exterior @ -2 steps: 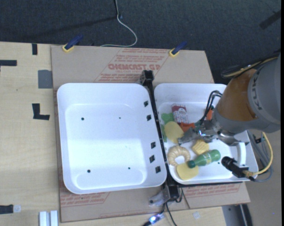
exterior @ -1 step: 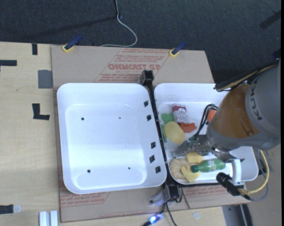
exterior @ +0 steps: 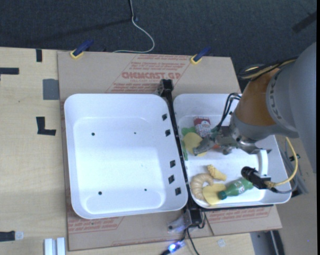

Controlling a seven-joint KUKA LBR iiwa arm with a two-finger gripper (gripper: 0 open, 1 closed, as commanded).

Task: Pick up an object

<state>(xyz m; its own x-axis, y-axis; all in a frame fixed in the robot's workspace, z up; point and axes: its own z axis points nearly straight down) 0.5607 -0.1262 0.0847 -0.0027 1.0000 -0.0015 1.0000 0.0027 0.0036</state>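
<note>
Camera view had our claw (exterior: 207, 145) low inside the right bin (exterior: 279, 195), reached in from the right with the orange-banded wrist above it. We could not tell how the claw was set, since its tip was small and dark against the clutter, and we saw nothing clearly caught in it. It sat just beside the yellow-green object (exterior: 191, 141), perhaps touching its right edge, with a red and white object (exterior: 202, 125) just behind.

Nearer the front of that bin lay a small yellow piece (exterior: 215, 171), a curved beige piece (exterior: 201, 182) and a green bottle (exterior: 235, 188), all resting on the bin floor. The left bin (exterior: 75, 110) stood alongside on the tabletop (exterior: 22, 158).

We judged the task barely begun: the approach looked complete, but nothing was lifted. Closing on an item and raising it clear remained.
</note>
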